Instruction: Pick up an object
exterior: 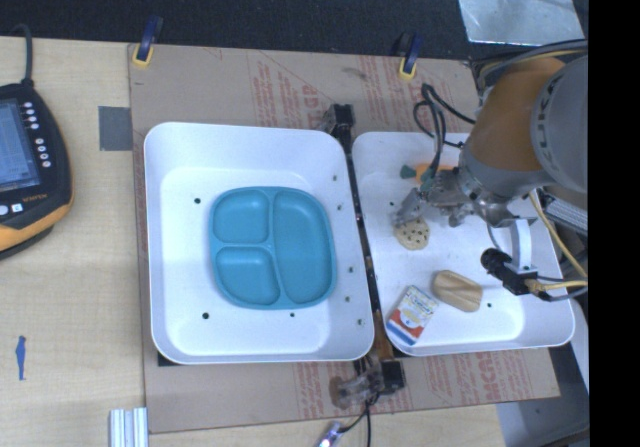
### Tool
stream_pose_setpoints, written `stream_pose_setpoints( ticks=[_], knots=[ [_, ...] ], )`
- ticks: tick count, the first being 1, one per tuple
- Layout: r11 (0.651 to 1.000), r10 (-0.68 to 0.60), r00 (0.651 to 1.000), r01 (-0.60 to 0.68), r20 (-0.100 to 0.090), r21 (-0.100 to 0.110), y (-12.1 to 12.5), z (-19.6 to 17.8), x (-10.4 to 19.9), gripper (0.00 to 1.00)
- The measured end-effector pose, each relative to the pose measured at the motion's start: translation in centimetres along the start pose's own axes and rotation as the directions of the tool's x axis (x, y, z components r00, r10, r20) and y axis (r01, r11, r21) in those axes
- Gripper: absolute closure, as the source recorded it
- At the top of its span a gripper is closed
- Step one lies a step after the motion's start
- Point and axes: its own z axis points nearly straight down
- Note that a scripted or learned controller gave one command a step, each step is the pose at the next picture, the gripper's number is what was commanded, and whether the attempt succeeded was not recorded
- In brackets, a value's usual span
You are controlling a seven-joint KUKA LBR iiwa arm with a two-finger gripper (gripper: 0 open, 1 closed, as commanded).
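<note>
The tool [420, 203] is seen low over the right bin [540, 330], in that bin's upper left part, carried by the grey arm [520, 135] that reaches in from the right with its orange band above the wrist. Whether the tool is spread or pressed together cannot be told from this slant, and nothing is seen to be pinched in it. Just below the tool, and just beside its tip, a round speckled cookie [411, 233] is found lying on the bin floor. Just above the tool a small teal and orange thing [409, 172] is partly hidden, and its shape cannot be made out. Further toward the near edge of the same bin a tan block [457, 290] is laid on its side, and close to its left a small red, white and blue carton [411, 316] is tilted against the bin's near left corner. The left bin [170, 175] is set touching the right one, and a blue divided plate [272, 245] is held flat in its middle. Both bins are borne by a cardboard sheet [250, 85] that is fixed to the desk [60, 335] by two clamps at its far edge. A black and orange pendant [28, 170] is laid on the desk at the far left, well apart from the bins.
</note>
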Motion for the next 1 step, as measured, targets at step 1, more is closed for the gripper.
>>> stream_pose_setpoints(
  ticks=[1],
  knots=[
    [1.0, -0.003, 1.0, 0.003, 0.002, 0.002, 0.01, -1.02, -0.12, 1.0]
  ],
)
